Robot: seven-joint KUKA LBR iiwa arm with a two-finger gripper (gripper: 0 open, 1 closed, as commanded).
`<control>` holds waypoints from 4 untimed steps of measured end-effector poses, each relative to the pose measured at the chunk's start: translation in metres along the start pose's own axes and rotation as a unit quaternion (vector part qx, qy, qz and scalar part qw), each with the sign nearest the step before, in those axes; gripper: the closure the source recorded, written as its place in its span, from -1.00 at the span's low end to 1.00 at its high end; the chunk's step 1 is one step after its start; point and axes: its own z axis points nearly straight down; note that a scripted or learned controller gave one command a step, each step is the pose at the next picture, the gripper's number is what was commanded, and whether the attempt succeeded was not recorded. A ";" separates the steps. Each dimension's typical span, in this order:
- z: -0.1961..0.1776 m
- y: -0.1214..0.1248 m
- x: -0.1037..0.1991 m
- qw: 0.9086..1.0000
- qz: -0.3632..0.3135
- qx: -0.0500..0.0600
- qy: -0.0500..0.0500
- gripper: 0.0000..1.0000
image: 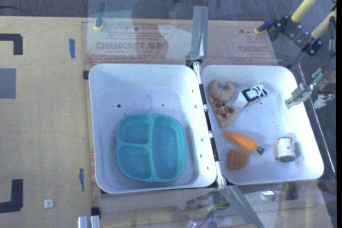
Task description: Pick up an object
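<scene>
Hanging at the right edge of the frame, the pincer [303, 94] is seen above the right rim of the right bin [299, 171], a little above mid-height. Whether it is released or clenched cannot be told, as it is small and blurred against the bench. Nothing is seen grasped in it, and no object is touched by it.

Nearest to it, in the lower right of the right bin, a small metal can [285, 149] is laid on its side. Further left, near the top of this bin, a black and white object [254, 93] is found; its kind cannot be told. Just beside that, a tan croissant-shaped toy [222, 90] is placed against the bin's left wall, with a toy pizza slice [223, 110] touching it from below. A toy carrot [241, 141] is laid at a slant below the middle, and a brown waffle-like piece [238, 159] is set just under it.

In the left bin [101, 83], a teal divided plate [151, 147] is laid in the lower half, well apart from the pincer.
</scene>
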 end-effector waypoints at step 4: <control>0.096 0.051 0.152 1.000 0.030 0.001 0.000 1.00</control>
